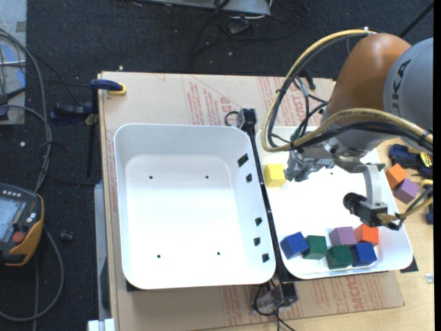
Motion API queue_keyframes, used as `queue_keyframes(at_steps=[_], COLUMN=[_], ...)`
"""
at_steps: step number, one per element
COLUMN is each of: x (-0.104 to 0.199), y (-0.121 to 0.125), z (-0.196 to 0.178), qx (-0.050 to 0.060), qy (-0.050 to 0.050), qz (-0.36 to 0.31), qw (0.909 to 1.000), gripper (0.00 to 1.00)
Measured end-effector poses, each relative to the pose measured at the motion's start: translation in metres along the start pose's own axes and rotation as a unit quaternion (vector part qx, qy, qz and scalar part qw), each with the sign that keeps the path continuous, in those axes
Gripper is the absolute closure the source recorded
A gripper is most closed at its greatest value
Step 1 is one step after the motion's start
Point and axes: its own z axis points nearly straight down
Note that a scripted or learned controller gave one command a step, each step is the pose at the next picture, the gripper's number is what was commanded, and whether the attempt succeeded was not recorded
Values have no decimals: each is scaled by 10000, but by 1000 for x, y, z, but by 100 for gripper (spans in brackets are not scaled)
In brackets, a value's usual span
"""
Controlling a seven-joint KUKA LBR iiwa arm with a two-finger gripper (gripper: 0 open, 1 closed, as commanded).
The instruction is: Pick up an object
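Observation:
My gripper (301, 167) hangs over the upper left part of the right bin (313, 209), just right of a yellow block (274, 175) that lies against the bin's left wall. No object shows in its grasp. Along the bin's front edge lies a cluster of blocks: a blue one (294, 244), a green one (316, 246), a purple one (342, 236), an orange one (368, 234), a dark green one (339, 256) and another blue one (364, 254). The arm's wrist and hoses hide the bin's far right corner.
The left bin (125, 143) stands beside the right one, with a black divider (256, 185) between them. An orange block (396, 176) and a purple block (407, 189) sit outside the right bin's right rim. A black sensor mount (363, 207) hangs below the wrist.

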Motion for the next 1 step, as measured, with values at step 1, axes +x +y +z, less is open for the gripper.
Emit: queue_keyframes(at_steps=[1], x=[44], y=[3], z=[4], qx=[6], qy=[0], qz=[3], qw=[10000], gripper=[100])
